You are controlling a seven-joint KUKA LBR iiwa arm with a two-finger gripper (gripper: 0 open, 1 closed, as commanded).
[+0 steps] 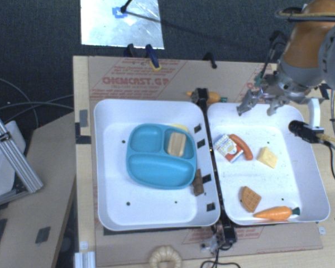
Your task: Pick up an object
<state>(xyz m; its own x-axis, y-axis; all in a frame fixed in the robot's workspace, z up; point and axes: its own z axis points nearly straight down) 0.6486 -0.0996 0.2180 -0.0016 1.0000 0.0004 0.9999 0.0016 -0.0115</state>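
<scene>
Gripper [258,103] hangs spread and empty at upper right, so we must next descend onto the sausage [244,147].

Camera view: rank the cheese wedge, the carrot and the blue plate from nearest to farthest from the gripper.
Gripper is above the right bin's far edge.
1. Cheese wedge, right bin, just below the gripper.
2. Carrot, right bin's near edge.
3. Blue plate, left bin; close to the carrot's rank, though its middle looks a little farther.
</scene>
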